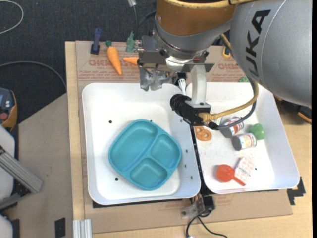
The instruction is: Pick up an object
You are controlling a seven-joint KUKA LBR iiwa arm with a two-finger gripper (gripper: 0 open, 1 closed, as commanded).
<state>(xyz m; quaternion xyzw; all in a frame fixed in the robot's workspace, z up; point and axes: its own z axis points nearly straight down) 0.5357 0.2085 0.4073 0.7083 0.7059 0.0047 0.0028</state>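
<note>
1. Several small things are seen in the right bin (277, 113): a pretzel-shaped brown piece (202, 134) near the wall between the bins, a small jar with a grey lid (244, 142), a green ball-like item (257, 131) touching that jar, a bottle with a red band (233, 128) partly under a cable, an orange scoop-like toy (227, 173) and a white packet (243, 168) just beside it.
2. No thing is seen held — the pincer (157, 78) is placed over the far rim of the left bin (94, 133), apart from every item in the right bin. Whether it is open or closed cannot be told.
3. A teal divided plate (144, 154) with three compartments is laid flat in the left bin, near its front.
4. The grey arm (277, 38) is reached in from the right, its orange band (195, 6) above the wrist; a black fitting and a tan hose are hung over the wall between the bins.
5. On the surface (84, 63) behind the bins, a toy carrot (114, 59), a blue piece (95, 41) and a green piece (130, 41) are laid near each other.
</note>
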